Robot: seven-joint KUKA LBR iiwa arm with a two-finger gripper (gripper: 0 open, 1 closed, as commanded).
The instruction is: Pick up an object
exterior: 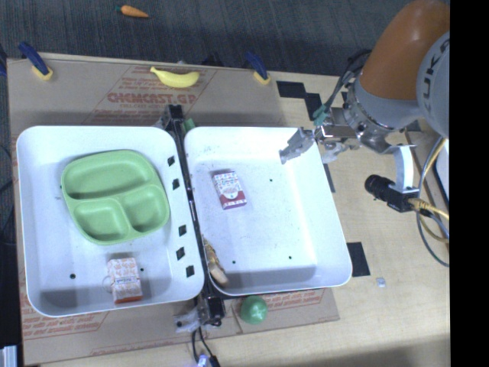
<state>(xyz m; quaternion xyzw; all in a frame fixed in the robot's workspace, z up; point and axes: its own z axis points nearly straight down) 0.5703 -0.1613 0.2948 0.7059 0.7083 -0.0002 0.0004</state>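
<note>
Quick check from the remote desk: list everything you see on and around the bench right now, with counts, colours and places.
Shallow white bins: two, side by side on the bench.
Green plastic divided tray: one, left bin.
Small tan and red packet: one, left bin, near front edge.
Small red and white packet: one, right bin, toward the back left.
Yellow banana: one, on the cardboard behind the bins.
Green ball: one, in front of the right bin.
Small orange carrot-shaped item: one, on the floor beyond the bench.
Blue clamps: two, at the cardboard's back edge.
Claw: one, grey, over the right bin's back right corner.
</note>
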